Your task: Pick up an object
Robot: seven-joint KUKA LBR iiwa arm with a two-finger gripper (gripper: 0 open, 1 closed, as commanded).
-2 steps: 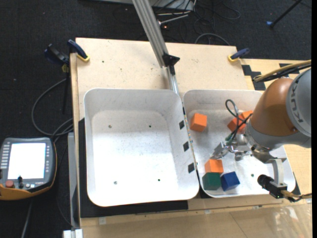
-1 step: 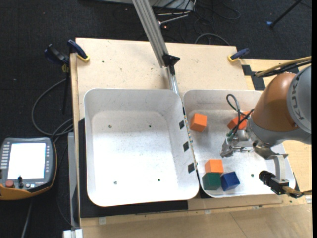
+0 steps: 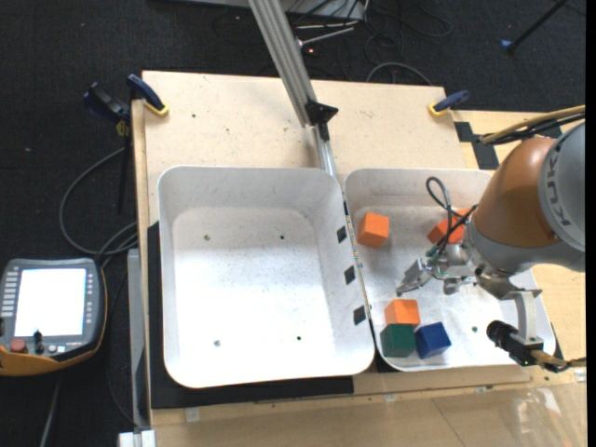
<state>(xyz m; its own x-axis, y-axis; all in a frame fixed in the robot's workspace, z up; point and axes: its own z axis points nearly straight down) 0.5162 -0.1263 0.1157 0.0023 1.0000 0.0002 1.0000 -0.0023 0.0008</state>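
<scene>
tool [image 3: 416, 277] – fingers apart, holding nothing | right bin [image 3: 410, 186] | above orange cube [image 3: 402, 312]

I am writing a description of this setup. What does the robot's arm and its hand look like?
The arm is thick and rounded, grey with a broad orange band above the wrist, and shows part of a dark printed lettering. A black cable loops near the wrist. The hand is small, of bare grey metal, with thin fingers.

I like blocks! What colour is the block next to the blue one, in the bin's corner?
Green, seen in the camera view, touching the blue block.
</scene>
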